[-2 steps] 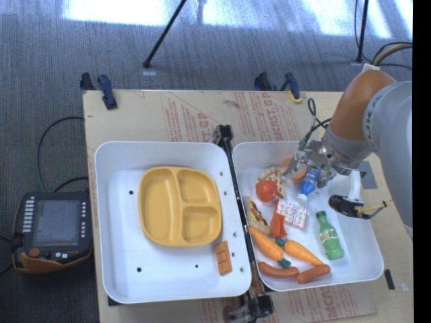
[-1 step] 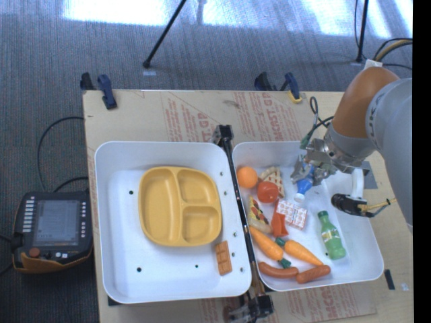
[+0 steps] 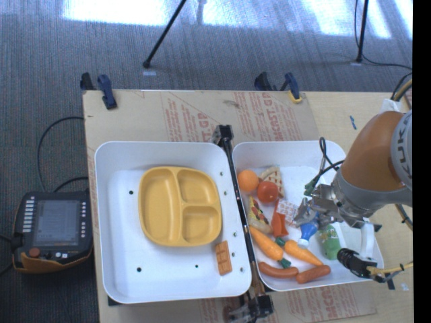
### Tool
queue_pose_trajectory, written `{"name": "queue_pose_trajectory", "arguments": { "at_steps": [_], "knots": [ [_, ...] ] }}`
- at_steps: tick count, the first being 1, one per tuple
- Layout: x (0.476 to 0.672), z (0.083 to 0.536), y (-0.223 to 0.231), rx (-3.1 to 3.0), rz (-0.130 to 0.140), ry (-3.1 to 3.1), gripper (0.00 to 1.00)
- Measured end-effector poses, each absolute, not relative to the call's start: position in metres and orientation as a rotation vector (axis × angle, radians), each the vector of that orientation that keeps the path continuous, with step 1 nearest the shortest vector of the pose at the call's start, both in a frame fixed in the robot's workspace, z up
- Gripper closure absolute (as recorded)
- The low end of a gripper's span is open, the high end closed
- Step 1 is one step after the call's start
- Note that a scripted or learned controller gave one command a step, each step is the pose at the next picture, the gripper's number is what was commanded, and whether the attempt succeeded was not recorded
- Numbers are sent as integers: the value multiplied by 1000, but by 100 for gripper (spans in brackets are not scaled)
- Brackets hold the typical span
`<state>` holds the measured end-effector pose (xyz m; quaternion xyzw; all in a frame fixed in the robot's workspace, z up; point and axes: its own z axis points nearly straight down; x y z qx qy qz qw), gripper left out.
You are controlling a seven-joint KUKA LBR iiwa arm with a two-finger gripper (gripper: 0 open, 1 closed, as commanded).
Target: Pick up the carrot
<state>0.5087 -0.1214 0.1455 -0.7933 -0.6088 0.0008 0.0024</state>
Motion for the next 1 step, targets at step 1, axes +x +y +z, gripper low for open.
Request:
{"name": "queue_pose_trajectory", "arguments": {
  "at_steps": [1],
  "knots": [
    [509, 146, -122, -2490, 2, -1909, 0]
  ]
}}
